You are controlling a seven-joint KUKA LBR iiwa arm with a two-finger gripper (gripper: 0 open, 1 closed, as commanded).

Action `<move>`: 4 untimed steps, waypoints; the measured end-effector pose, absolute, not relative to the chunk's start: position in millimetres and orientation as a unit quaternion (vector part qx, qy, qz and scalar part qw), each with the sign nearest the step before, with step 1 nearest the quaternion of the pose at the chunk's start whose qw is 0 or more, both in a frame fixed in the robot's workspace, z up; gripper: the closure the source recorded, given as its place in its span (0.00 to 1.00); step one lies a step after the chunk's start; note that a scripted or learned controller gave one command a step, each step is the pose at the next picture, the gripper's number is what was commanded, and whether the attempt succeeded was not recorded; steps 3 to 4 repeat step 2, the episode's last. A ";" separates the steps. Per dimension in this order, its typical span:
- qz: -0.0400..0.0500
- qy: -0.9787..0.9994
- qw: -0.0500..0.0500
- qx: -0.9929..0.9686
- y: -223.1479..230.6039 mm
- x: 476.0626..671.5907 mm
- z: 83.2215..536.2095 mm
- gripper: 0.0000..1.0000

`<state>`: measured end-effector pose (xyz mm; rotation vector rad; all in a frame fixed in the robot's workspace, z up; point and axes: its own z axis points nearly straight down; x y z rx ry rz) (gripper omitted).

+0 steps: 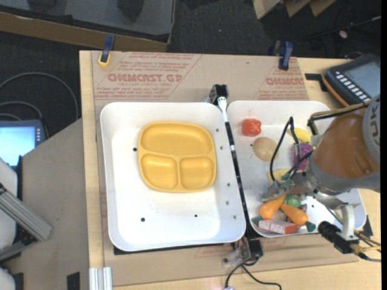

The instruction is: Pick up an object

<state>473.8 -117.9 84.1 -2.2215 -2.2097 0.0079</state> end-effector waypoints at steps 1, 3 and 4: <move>0.000 -0.706 -0.001 -0.708 -116.8 479.0 94.5 1.00; -0.005 -0.711 -0.004 -0.704 -29.4 523.5 190.3 1.00; -0.005 -0.711 -0.004 -0.704 -29.4 523.5 190.3 1.00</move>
